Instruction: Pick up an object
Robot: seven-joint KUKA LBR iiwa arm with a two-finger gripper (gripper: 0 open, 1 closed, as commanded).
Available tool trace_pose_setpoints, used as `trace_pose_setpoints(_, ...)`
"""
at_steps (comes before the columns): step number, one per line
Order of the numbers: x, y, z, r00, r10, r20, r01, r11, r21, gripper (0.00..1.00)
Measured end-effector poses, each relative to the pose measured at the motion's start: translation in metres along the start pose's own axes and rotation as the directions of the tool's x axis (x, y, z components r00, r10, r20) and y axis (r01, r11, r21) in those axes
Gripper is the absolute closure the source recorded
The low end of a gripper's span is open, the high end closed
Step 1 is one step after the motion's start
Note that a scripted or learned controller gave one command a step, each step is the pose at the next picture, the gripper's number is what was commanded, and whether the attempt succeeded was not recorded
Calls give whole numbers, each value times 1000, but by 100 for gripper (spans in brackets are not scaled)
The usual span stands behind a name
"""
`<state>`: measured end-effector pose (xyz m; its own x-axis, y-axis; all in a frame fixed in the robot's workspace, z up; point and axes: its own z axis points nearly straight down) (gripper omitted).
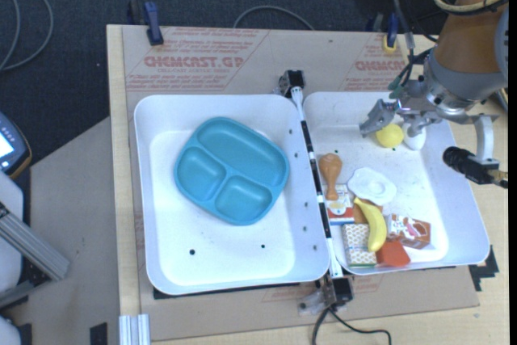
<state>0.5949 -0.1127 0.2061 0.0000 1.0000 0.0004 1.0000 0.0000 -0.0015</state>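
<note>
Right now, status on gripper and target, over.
Gripper down in right bin, at yellow lemon. Grasp unconfirmed. Banana, drumstick lie apart, nothing blocking.

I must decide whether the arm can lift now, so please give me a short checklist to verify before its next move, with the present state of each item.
1. Gripper is over the right bin: ok.
2. Yellow ball sits at the fingers: ok.
3. Ball is truly clamped between the fingers: cannot tell.
4. Ball is apart from the banana and the fried egg: ok.
5. Blue plate lies in the left bin, away from the arm: ok.
</note>
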Motion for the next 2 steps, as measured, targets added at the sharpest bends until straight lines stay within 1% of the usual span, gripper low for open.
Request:
trace_pose_setpoints(1, -23, -57, 96, 1000, 4, -2, -4, 1000, 12, 0)
trace_pose_setpoints(2, 16, -113, 119, 1000, 4, 3, -4, 1000, -14, 0)
